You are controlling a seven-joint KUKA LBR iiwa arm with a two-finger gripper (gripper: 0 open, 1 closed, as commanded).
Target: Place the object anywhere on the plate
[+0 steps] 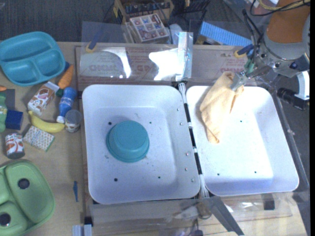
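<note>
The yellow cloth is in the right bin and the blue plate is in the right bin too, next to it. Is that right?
Not quite. The camera view shows the blue plate in the left bin, by itself. The yellow cloth is indeed in the right bin, at its upper left corner, just under the gripper.

bench point(59, 181) with two bins point(98, 107)

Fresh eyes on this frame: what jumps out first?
The yellow cloth hanging at the right bin's upper left, pinched at its top corner by the gripper. Next, the teal plate sitting upside down in the middle of the left bin. Toy food and trays clutter the bench further left.
</note>
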